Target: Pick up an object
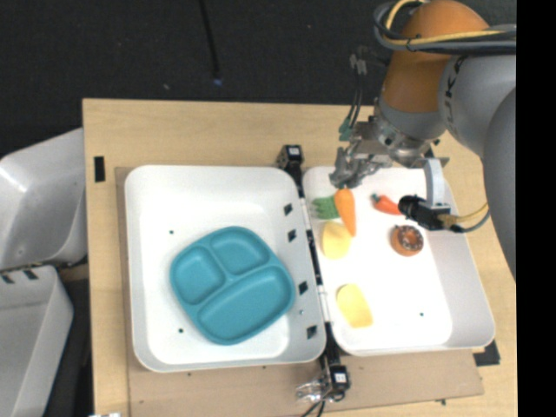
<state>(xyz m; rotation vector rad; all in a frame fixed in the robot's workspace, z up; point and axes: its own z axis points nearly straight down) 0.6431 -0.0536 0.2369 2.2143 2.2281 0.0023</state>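
In the right bin lie several small items. An orange carrot with a green top rests near the bin's left wall. Below it sit a yellow piece and another yellow piece. A small red-orange item and a round brown item lie further right. My gripper hangs low over the bin's back left corner, just above the carrot's upper end. I cannot tell whether it touches the carrot.
The left bin holds a blue divided plate. Black clips line the seam between the bins. The arm's wrist and a black cable fitting lean over the right bin's back edge.
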